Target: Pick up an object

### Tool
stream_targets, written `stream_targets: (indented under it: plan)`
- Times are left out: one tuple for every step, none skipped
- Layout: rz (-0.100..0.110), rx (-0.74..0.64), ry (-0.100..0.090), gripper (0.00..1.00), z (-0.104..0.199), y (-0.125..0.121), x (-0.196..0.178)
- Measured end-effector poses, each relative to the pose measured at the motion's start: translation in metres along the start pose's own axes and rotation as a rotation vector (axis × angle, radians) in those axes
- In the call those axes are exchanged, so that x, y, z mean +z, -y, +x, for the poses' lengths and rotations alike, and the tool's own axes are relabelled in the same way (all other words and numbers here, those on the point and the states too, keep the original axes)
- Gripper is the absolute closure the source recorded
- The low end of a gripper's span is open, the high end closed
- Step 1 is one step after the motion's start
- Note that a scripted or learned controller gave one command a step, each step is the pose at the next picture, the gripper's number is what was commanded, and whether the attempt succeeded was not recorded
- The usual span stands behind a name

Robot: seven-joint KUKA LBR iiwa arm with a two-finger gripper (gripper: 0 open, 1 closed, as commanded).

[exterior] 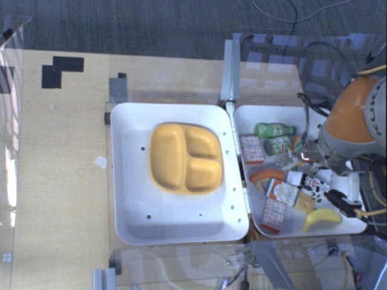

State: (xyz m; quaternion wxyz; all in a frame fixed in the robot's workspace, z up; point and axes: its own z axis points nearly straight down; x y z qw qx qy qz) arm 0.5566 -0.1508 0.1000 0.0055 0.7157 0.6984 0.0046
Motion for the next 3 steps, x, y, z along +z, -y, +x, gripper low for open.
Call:
stream_targets:
  plan:
    - [0.009, 0.022, -0.011, 0.00, -0.011, -0.072, 0.013]
    - [0.000, 0.017, -0.006, 1.00, -0.011, -0.074, 0.000]
    - [0.006, 0.030, -0.001, 1.00, 0.060, -0.068, -0.133]
